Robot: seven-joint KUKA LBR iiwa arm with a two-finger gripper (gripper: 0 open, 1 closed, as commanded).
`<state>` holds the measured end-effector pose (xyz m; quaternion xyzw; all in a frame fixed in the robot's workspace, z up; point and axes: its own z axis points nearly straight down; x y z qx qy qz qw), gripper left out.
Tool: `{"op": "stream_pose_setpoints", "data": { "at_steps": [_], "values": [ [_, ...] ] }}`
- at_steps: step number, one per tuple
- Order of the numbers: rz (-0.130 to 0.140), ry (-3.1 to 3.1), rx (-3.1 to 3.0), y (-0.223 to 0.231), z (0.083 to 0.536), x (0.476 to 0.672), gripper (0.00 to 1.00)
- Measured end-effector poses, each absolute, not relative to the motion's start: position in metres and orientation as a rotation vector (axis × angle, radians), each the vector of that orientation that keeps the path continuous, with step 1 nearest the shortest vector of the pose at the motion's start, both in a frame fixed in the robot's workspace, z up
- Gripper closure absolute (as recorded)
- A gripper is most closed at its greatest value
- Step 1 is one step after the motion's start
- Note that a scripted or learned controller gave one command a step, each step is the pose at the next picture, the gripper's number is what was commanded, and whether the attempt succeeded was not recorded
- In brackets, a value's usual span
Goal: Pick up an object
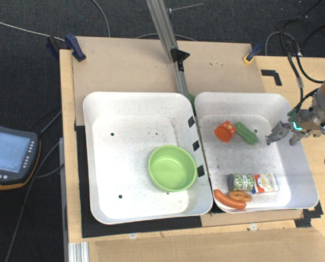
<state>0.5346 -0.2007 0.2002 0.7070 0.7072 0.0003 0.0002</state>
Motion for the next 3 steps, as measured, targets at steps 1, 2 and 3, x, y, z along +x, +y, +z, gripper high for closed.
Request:
{"op": "stream_pose_setpoints", "data": {
  "at_steps": [1, 2, 3],
  "values": [
    [0.001, 2.222, 2.221, -0.201, 0.2, 0.535, 0.0],
    [-0.002, 2.223, 2.224, -0.206, 0.155, 0.528, 0.0],
    [-0.003, 2.224, 2.224, -0.205, 0.103, 0.527, 0.0]
  ]
}}
